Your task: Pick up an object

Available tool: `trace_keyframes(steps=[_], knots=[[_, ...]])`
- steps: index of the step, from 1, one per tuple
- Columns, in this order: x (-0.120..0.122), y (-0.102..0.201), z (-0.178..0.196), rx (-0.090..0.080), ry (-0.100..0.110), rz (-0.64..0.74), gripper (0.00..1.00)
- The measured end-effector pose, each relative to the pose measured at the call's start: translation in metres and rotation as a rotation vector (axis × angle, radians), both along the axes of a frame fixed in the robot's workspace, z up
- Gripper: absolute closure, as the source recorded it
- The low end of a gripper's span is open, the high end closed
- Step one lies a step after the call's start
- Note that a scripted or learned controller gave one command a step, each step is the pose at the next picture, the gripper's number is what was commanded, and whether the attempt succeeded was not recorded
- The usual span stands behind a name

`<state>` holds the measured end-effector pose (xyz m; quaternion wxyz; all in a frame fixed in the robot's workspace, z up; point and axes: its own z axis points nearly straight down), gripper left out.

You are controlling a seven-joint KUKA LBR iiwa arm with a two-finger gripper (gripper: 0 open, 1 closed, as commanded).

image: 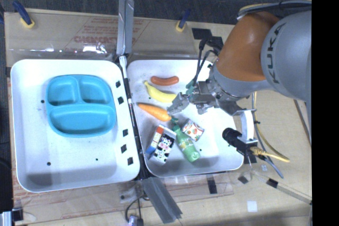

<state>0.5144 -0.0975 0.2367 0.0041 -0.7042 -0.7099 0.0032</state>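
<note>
The right bin (228, 159) holds a red-brown sausage (164, 80), a yellow banana (158, 94), an orange carrot (153, 111), a printed box (161, 144), a green bottle (186, 145) and a small printed carton (193, 130). My gripper (190, 107) hangs over the middle of this bin, just right of the banana and the carrot's tip and above the carton. It is open, with one finger by the carrot's end and the other further right. Nothing sits between them.
The left bin (26, 114) carries a blue divided tray (80, 103). A metal divider (125, 24) runs between the bins. The arm's grey and orange body (254, 55) covers the right bin's far right corner. A black cylinder (233, 139) juts out near the right wall.
</note>
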Motion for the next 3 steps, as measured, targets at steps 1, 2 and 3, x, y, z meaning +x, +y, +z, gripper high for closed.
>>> trace_keyframes(steps=[1, 2, 3], knots=[[-0.008, 0.003, -0.107, 0.002, 0.000, 0.209, 0.00], [0.061, 0.001, -0.132, 0.001, -0.002, 0.247, 0.00], [0.063, 0.001, -0.122, 0.000, -0.003, 0.252, 1.00]])
